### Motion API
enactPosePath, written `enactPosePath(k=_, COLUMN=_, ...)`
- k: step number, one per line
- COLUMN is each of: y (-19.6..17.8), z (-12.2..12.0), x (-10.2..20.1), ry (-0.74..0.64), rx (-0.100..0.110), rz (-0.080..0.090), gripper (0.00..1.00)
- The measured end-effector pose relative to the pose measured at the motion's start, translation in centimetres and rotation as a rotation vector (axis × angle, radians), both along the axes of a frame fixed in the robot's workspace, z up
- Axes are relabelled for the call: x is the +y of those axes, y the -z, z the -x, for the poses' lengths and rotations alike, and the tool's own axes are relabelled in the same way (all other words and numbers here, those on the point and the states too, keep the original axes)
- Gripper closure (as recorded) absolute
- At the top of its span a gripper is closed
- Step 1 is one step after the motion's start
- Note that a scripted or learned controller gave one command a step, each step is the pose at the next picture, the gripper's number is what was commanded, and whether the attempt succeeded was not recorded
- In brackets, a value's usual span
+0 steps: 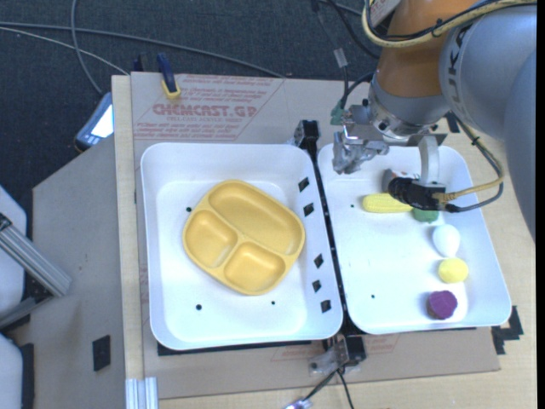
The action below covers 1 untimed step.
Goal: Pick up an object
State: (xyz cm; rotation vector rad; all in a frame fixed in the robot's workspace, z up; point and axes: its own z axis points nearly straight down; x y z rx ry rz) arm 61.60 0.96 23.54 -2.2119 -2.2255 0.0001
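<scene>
Purple lump (pixel 441 303) sits in the near right corner of the right bin (pixel 375 262). Just beyond it come a yellow ball (pixel 453 269), then a white egg (pixel 445 240), strung up the bin's right side, each apart from the next. Farther back lie a green piece (pixel 424 215), partly hidden, and a yellow corn cob (pixel 383 203). Claw (pixel 347 158) hangs over the bin's far left corner, near the cob but clear of it; released or clenched, cannot tell. Left bin (pixel 162 228) carries a yellow divided plate (pixel 244 236). Both bins rest on the bench (pixel 125 228).
</scene>
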Motion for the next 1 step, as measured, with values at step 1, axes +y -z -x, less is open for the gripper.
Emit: enactPosePath(k=1, y=1.38, z=-0.65, x=5.44, ry=0.0, rx=-0.001, rz=0.0, gripper=1.0)
